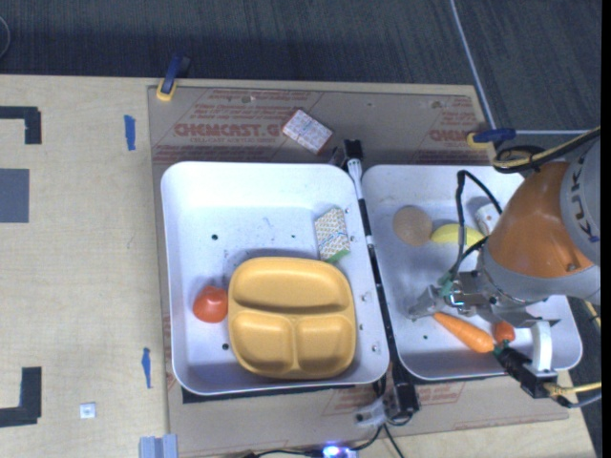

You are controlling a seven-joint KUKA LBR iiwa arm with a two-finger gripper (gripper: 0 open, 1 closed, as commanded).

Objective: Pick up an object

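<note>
Down in the right bin [410, 356] I have the gripper [456, 297] low, just above the carrot [463, 331] at the near side. Whether the claw is open or holding anything I cannot tell; the arm [539, 232] blocks it. I judge the carrot light, stiff, smooth, best pinched mid-length.

A pale wooden bench [76, 284] with blue tape marks [130, 133] stands on dark grey carpet [286, 17].
</note>
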